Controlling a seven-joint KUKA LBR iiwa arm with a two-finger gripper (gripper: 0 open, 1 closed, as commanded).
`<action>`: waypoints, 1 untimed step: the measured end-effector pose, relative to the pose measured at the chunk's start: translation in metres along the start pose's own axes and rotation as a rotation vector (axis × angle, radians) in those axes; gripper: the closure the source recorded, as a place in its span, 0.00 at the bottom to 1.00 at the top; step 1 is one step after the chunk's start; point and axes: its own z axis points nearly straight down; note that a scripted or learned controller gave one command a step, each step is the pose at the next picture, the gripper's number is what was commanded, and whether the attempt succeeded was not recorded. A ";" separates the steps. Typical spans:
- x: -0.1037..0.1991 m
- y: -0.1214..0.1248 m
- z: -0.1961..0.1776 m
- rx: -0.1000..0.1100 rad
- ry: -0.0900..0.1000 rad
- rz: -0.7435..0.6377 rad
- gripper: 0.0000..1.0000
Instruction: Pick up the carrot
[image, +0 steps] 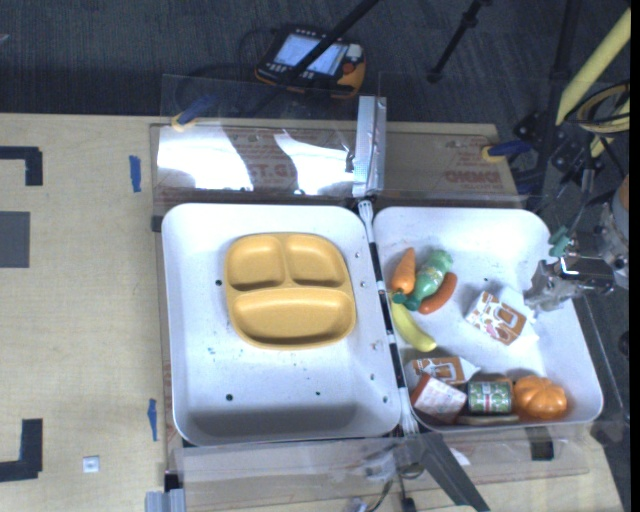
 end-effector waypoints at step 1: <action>0.094 -0.012 0.037 0.005 0.001 0.284 1.00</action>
